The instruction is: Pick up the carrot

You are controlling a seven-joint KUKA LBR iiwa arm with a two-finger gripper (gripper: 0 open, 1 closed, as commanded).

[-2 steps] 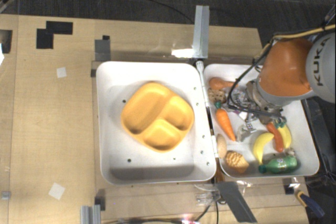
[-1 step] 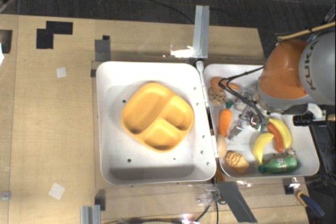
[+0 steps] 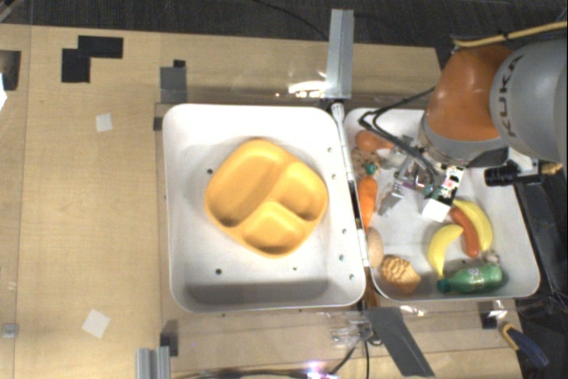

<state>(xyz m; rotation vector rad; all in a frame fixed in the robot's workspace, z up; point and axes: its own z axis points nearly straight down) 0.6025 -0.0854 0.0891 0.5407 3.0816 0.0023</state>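
The gripper point(image 3: 392, 191) hovered low in the right bin point(image 3: 524, 275), its fingers parted with nothing between them — the approach step. The carrot point(image 3: 366, 200) lay just beside it against the bin's left wall; next, closing squarely around it.

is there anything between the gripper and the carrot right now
Nothing visible. The gripper sits just right of the carrot, which lies along the right bin's left wall. Only bare bin floor shows between them. The banana and other toy food lie farther right and nearer the front.
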